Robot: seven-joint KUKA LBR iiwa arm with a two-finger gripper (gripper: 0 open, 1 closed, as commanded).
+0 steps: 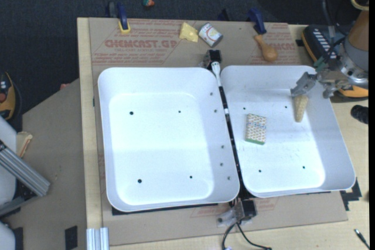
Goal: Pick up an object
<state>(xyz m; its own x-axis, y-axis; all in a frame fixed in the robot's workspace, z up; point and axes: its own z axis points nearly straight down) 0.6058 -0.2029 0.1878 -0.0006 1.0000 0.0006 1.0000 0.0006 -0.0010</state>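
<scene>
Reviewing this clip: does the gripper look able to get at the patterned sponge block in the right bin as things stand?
Probably yes. The sponge block lies flat and alone on the right bin floor, away from the walls; the gripper hovers nearby over the cone, nothing between.

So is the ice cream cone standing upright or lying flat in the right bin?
Lying flat: the cone shows its full length on the right bin's floor, just below the gripper.
</scene>
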